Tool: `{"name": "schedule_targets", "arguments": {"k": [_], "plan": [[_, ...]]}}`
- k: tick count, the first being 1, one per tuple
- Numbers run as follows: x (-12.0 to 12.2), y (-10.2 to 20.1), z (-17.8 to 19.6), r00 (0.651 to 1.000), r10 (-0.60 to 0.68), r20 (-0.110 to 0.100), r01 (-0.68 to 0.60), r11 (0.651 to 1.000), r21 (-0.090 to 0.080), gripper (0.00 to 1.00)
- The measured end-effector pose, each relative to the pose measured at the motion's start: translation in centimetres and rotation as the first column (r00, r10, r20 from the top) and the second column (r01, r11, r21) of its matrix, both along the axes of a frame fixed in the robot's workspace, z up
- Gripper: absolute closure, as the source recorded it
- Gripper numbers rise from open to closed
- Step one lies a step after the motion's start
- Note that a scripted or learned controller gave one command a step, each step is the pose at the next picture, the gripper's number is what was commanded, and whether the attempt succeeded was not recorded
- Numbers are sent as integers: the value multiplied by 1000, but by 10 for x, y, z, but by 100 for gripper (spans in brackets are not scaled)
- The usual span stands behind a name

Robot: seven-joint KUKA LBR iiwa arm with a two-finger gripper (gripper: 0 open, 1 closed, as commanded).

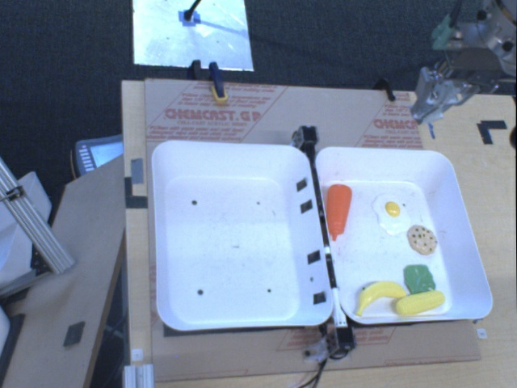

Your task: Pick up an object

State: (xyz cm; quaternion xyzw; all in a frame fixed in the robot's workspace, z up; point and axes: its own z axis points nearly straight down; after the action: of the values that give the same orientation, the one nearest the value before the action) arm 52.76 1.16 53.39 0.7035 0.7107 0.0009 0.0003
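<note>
The right bin (pixel 457 186) holds several toy foods. An orange carrot (pixel 338 208) lies near its left wall. A fried egg (pixel 392 213) sits in the middle, with a cookie (pixel 421 238) just below it. Near the front are a green piece (pixel 418 276), a yellow banana (pixel 377 294) and another yellow piece (pixel 420 302). My gripper (pixel 434 103) hangs high above the bench, beyond the right bin's far right corner and well apart from all the objects. Nothing is seen in it.
The left bin (pixel 234 237) sits beside the right one, joined by a black-clipped divider (pixel 317 217). A shiny metal plate (pixel 192 23) lies at the back. A yellow clamp (pixel 217 86) grips the board edge. An aluminium bar (pixel 28 221) leans at the left.
</note>
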Motion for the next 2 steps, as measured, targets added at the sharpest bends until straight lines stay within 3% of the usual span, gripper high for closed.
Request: {"name": "schedule_targets", "arguments": {"k": [1, 2], "plan": [[12, 41, 1, 1000, -2, 1, 2, 1000, 0, 100], [9, 73, 1, 1000, -3, 1, 3, 1000, 1, 100]]}}
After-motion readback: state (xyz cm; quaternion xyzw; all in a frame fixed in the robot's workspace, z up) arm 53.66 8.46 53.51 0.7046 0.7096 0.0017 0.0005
